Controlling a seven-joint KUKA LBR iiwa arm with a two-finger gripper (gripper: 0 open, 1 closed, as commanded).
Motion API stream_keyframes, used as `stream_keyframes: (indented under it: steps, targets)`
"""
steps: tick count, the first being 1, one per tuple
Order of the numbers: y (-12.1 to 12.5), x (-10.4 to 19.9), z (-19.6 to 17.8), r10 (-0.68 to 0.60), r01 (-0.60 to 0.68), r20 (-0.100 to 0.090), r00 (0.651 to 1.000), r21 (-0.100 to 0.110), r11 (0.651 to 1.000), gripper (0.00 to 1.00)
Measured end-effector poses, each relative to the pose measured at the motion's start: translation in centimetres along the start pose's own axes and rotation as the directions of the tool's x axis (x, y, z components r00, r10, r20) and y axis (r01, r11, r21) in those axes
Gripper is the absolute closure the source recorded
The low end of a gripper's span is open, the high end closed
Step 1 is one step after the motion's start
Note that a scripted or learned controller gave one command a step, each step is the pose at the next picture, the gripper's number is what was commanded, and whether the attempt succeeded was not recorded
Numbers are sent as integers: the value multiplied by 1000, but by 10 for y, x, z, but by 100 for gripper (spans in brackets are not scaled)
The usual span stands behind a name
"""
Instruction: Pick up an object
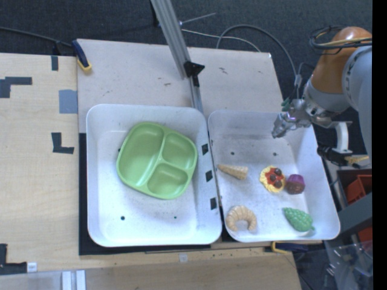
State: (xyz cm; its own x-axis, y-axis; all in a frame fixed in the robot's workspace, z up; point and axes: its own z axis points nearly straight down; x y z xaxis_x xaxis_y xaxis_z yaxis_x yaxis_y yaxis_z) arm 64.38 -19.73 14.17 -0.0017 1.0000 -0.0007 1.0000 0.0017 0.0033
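The right bin (254, 132) holds several toy foods: a cone-shaped pastry (234, 171), a yellow tart with berries (272, 179), a purple fruit (295, 184), a croissant (242, 219) and a green leafy piece (298, 219). My gripper (282, 127) hangs over the bin's far right corner, well behind the toys and apart from all of them. Nothing shows between its fingertips. The grey arm with its orange band (338, 62) reaches in from the right.
The left bin (100, 180) holds a green divided plate (158, 159). A metal pole (172, 26) slants down to the bins' shared edge. Cables (254, 32) lie on the bench behind the right bin.
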Motion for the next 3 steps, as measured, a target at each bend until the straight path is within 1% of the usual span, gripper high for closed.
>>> stream_keyframes:
  steps: [1, 3]
  targets:
    - [-1, 8, -60, -1, 1, 1, 1000, -2, 1000, 100]
    - [2, 11, -140, -1, 1, 0, 1000, -1, 1000, 100]
